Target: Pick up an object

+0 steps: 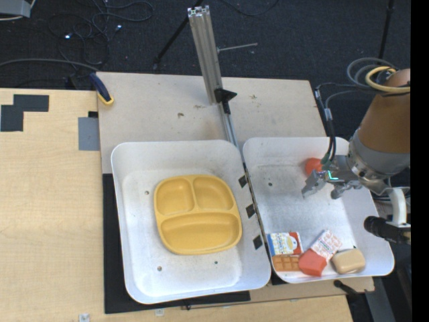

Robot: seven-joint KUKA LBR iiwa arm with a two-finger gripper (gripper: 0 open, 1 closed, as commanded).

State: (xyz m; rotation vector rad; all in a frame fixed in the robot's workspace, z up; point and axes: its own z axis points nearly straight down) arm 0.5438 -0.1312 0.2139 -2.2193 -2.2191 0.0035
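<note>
White plastic makes up both shallow bins on the surface (167, 99). The left bin (134, 173) carries a yellow divided plate (198, 213), three compartments showing, lying flat near the bin's middle.

The right bin (281, 200) holds the loose items. Along its near edge sits a cluster: a small carton with orange and white print (284, 242), a brown waffle-like piece (285, 263) just below it, a red block (312, 263) touching the waffle piece on its right, a white packet with red print (326, 242) above the red block, and a tan bread-like block (348, 261) at the right end of the row. Well apart from that group, near the bin's far right part, lies an orange-red ball (313, 165).

The arm (385, 126) reaches in from the right, its orange band above the grey wrist. The hand (324, 188) hangs over the right bin, its two fingers spread apart and pointing down, nothing between them; a small green light glows at its base. The orange-red ball sits just beside the hand, up and to the left of the fingertips, partly hidden by the hand's body; whether they touch cannot be told.

A metal post (206, 52) rises behind the bins.
</note>
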